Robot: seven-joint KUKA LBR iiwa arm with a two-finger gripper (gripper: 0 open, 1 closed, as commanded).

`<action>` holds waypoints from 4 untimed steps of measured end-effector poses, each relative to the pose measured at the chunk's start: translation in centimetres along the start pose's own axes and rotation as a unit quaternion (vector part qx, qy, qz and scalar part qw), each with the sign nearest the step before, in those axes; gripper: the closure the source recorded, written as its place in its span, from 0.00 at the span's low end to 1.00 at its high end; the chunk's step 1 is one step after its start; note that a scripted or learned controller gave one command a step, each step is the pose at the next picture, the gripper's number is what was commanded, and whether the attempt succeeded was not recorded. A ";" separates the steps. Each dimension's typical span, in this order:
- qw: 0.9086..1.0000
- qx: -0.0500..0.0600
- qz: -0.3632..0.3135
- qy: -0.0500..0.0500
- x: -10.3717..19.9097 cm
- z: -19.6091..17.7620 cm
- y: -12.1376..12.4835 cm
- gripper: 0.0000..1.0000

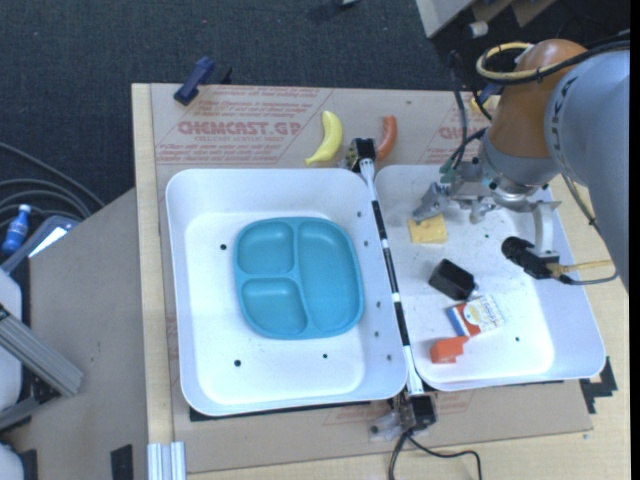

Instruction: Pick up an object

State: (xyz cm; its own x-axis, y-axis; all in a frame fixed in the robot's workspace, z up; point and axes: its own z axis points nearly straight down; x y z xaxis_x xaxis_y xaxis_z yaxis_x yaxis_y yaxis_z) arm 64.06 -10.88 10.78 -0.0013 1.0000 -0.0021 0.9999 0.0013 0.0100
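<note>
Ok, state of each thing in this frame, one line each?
End effector: low in the right bin, above the yellow block.
Yellow block: lying on the bin floor.
Black block: lying flat, untouched.
Small carton: on its side.
Blue plate: flat in the left bin.
Banana: outside the bins.

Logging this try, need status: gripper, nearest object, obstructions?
Gripper low in right bin, just above yellow block. Nothing seen between fingers. Black block and carton lie apart.
</note>
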 end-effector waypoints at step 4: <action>1.000 0.001 0.001 0.000 0.7 1.0 -0.9 1.00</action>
State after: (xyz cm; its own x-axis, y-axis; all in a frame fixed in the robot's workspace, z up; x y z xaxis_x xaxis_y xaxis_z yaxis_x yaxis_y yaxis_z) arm 63.14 -10.18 9.80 0.0003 1.0000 -0.0022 1.0000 -0.0003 0.0089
